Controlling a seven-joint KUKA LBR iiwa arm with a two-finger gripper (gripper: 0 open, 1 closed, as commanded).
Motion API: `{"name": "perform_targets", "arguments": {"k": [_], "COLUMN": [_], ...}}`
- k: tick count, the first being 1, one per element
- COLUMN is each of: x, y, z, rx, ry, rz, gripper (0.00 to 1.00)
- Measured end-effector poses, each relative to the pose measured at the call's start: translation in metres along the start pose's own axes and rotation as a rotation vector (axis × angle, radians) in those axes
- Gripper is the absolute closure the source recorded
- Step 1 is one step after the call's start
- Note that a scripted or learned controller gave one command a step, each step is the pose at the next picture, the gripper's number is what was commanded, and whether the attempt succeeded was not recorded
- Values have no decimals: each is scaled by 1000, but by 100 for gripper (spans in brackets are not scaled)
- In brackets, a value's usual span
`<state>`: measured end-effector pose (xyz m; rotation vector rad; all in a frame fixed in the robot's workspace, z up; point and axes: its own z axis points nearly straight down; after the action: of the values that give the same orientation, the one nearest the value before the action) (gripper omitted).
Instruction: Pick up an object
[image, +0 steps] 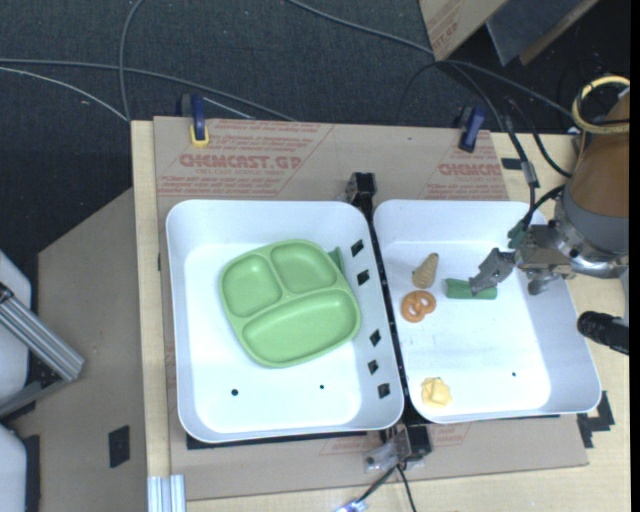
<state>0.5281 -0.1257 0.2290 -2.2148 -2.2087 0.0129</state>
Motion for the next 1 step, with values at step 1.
{"name": "perform_targets", "arguments": {"k": [1], "x": [0], "y": [3], "z": [-7], "rx": [-14], "ry": [-2], "rz": [-3], "gripper": [0]}}
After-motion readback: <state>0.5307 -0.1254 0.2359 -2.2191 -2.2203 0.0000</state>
